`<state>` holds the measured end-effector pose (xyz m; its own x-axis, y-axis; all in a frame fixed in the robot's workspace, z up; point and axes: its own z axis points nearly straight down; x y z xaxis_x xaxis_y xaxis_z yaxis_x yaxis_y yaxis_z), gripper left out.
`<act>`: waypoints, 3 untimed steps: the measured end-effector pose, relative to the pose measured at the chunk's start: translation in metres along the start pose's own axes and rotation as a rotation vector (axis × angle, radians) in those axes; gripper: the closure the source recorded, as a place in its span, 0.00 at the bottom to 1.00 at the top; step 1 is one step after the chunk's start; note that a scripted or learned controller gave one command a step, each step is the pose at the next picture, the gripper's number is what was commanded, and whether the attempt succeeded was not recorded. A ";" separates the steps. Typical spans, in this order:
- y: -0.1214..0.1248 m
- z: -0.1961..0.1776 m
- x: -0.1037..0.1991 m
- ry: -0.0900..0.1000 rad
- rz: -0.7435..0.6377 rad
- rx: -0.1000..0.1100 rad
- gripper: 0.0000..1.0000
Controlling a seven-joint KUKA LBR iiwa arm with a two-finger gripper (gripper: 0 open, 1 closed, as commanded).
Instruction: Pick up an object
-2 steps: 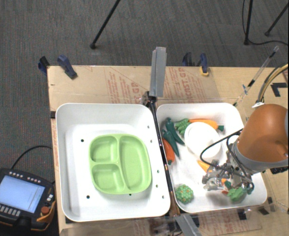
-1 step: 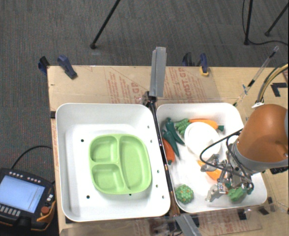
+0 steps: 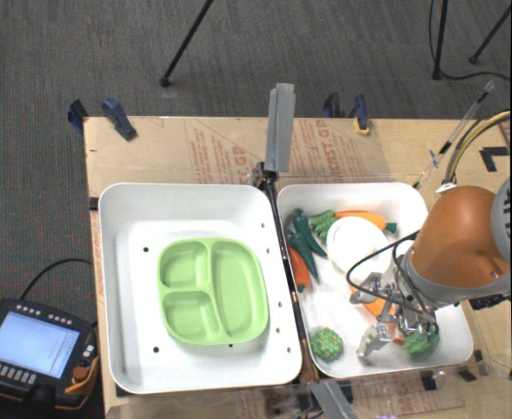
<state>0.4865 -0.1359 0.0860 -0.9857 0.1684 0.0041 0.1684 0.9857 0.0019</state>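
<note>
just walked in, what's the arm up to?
The arm's gripper is low in the right bin, among toy foods, beside a green broccoli-like piece and an orange item. Nothing is visibly held. The left bin holds a green divided plate.

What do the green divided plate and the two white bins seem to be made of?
The green divided plate looks like moulded plastic: one even colour, rounded compartment edges, a soft matte sheen. The white bins, left and right, also look like plastic, smooth with rounded corners and a faint gloss, though painted metal can't be ruled out.
</note>
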 end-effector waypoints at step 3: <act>0.003 -0.019 -0.001 -0.001 -0.017 -0.001 1.00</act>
<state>0.4885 -0.1327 0.1052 -0.9884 0.1516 0.0028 0.1516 0.9884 0.0032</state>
